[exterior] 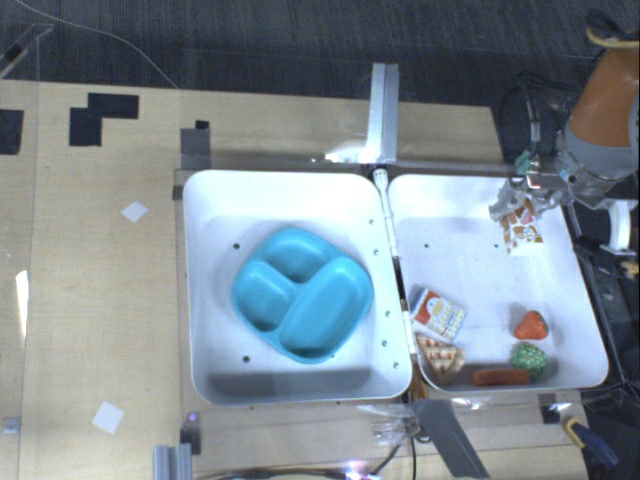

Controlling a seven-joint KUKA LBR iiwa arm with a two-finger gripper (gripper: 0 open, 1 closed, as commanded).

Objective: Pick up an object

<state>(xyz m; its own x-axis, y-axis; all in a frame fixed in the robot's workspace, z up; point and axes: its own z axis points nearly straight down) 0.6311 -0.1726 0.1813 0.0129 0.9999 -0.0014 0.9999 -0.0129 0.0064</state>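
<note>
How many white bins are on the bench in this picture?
2. The left bin holds a blue divided plate. The right bin, touching it along the middle, holds small food items near its front edge.

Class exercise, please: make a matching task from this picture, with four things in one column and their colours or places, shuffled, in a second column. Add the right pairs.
Things:
1. divided plate
2. tomato
3. broccoli
4. sausage

Descriptions:
A. green, right bin
B. blue, left bin
C. brown, by the right bin's near wall
D. red, right bin

Pairs: 1-B, 2-D, 3-A, 4-C
</note>
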